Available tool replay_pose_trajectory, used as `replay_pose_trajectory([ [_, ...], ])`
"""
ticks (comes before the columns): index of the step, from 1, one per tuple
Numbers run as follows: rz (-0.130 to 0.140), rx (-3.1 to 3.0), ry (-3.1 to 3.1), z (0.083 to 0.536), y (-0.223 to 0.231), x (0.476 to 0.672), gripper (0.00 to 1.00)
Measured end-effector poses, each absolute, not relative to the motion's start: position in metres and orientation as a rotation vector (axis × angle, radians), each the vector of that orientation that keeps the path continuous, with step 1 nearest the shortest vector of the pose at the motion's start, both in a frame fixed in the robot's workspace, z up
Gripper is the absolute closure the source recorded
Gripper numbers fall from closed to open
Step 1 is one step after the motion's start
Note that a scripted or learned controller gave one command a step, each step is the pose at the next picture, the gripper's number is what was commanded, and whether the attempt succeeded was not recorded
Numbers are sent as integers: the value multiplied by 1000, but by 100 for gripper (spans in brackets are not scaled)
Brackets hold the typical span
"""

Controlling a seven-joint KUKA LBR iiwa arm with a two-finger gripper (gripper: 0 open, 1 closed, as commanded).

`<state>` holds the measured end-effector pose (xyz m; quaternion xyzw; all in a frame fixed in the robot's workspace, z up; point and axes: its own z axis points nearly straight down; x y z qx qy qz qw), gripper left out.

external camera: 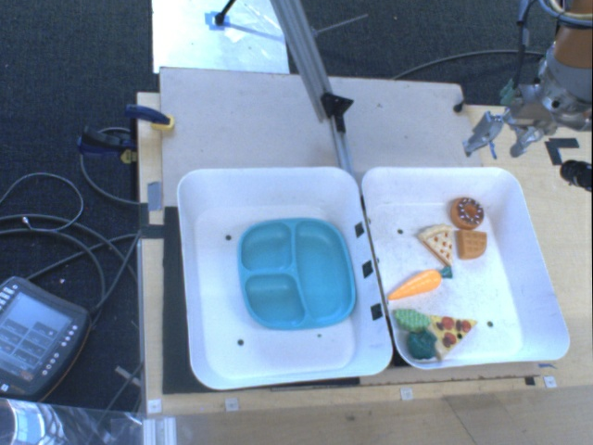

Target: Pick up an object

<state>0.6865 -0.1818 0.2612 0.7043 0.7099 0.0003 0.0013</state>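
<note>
Nearest the camera, at the front edge of the right bin: a green toy vegetable touching a pizza slice with red dots. Just behind them, an orange carrot lies on a slant, leafy end toward the bin's right. Further back, a small pale wedge sits beside a tan waffle-like square, the two close but whether touching I cannot tell. Behind those, a chocolate donut with sprinkles. Left bin holds a blue divided plate, roughly centred, flat. Beyond both bins, past the right bin's far right corner, the gripper hangs over the bench, fingers spread apart, nothing between them. It stands well apart from every toy; the donut is the closest. Orange band of the arm visible at top right.
</note>
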Motion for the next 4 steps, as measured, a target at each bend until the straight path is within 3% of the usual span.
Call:
replay_pose_trajectory([
  [1, 0, 2211, 2229, 261, -182, 686, 0],
  [2, -3, 2220, 2225, 210, -180, 676, 0],
  [3, -2, 2216, 2228, 167, -180, 682, 0],
  [4, 0, 2217, 2223, 110, -180, 674, 0],
])
